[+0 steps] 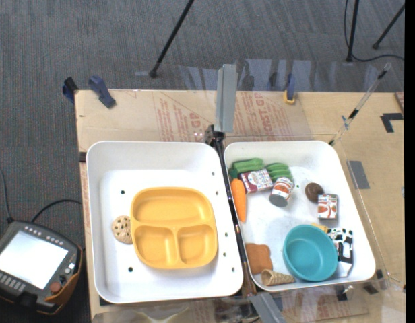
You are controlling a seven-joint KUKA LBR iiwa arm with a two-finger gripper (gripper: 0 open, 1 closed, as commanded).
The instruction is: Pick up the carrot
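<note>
My carrot point(240, 200) lies tight against the right bin's left wall point(227, 180), touching a green pickle point(248, 165), so I could easily snag either.

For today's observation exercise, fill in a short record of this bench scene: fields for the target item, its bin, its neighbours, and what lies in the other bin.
target: carrot
target pose: lying flat, lengthwise along the right bin's left wall
bin: right bin
neighbours: green beans, small cans, teal bowl, toast slice, ice cream cone
other bin: left bin holds a yellow divided plate with a cookie beside it
task status: carrot not yet picked up
</note>
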